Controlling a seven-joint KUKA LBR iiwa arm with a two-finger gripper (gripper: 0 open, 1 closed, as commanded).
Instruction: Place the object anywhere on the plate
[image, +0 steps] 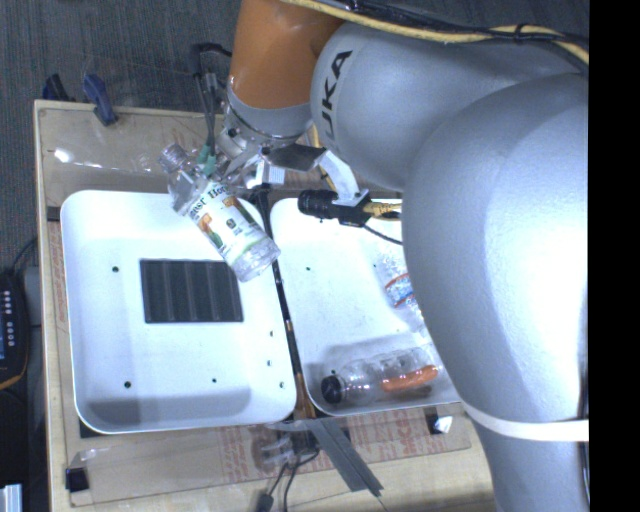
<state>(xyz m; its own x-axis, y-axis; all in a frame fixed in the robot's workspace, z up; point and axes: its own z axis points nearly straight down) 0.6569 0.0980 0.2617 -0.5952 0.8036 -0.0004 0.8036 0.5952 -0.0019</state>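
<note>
left bin (100, 300) — open floor (dark plate (191, 291) flat) | right bin (330, 300) — bottle (380, 378) along near wall

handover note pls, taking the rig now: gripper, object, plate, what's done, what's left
Gripper: shut on the clear bottle, gripping near its cap end, bottle tilted in the air over the left bin's upper right corner.
Plate: dark ribbed plate lies in the left bin, nothing on it.
Right bin has another bottle near its front edge.
Done: pick. Left: carry over to the plate, release.
</note>
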